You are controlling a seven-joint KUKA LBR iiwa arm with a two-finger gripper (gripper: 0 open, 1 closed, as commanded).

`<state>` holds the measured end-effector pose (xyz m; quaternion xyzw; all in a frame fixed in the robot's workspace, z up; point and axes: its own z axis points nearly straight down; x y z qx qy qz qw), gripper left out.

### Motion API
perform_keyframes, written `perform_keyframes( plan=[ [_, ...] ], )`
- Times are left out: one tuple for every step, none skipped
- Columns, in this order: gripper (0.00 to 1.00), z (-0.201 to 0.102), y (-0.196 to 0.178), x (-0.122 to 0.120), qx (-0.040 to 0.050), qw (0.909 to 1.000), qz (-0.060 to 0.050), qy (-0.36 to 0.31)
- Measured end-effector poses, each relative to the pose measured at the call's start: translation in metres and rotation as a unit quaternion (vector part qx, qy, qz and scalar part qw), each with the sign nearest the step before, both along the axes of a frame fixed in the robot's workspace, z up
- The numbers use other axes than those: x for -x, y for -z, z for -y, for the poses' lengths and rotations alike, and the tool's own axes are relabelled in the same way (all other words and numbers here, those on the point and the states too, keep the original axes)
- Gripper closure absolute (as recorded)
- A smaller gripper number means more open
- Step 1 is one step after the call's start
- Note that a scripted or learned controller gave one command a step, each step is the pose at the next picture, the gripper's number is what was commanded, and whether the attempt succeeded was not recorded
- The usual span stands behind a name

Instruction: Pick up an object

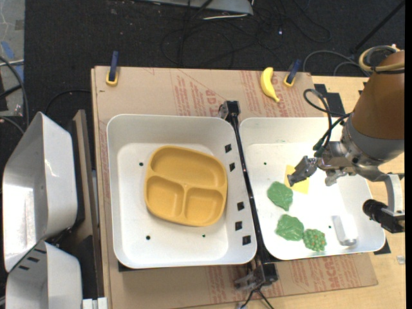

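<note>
My gripper (301,172) hangs low over the left part of the right bin (257,134), right above a small yellow piece (299,185) that it partly hides. A green leafy piece (280,195) lies just below and left of it. Nearer the front edge lie two more green pieces, one leafy (290,227) and one bumpy (314,239). A small pale grey object (344,230) rests at the bin's front right. The view does not show anything held.
The left bin (122,172) holds a yellow divided plate (187,185). A toy banana (270,84) lies on the cardboard behind the right bin, beside a blue clamp (293,71). The arm (380,114) comes in over the right bin's right side.
</note>
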<state>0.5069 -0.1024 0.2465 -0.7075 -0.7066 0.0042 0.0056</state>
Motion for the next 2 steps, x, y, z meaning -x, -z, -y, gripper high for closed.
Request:
perform_keyframes(
  plan=[
    [0.00,0.000,-0.006,-0.002,0.0009,1.0000,0.007,-0.001],
    [0.00,-0.002,0.057,0.002,0.0004,1.0000,0.004,0.000]
  ],
)
